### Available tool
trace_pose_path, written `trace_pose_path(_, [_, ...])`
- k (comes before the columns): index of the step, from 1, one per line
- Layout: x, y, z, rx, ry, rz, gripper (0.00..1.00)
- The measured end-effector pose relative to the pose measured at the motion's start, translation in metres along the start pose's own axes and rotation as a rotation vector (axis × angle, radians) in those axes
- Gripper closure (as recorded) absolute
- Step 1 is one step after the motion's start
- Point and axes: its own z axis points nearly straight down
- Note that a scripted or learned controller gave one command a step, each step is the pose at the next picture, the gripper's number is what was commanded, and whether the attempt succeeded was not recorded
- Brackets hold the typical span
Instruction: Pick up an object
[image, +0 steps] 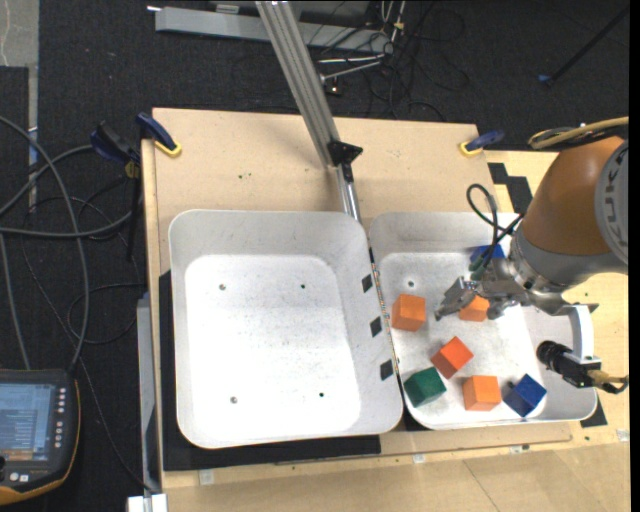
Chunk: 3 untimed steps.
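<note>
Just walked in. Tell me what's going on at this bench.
The arm is reaching into the right bin to pick up an object. Its gripper is down over an orange block near the bin's middle; whether it has a hold can't be made out. Three more orange blocks, a green block and a blue block lie loose around it.

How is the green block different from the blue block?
The green block is green and sits near the right bin's left wall; the blue block is blue and sits toward the bin's lower right corner. An orange block lies between them. Both are small cubes of similar size, resting on the bin floor.
</note>
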Motion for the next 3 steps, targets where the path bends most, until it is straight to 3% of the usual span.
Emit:
trace_pose_path(2, [0.002,0.004,0.074,-0.005,-0.001,0.0,0.0])
trace_pose_path(3, [0.001,0.004,0.062,-0.008,-0.001,0.0,1.0])
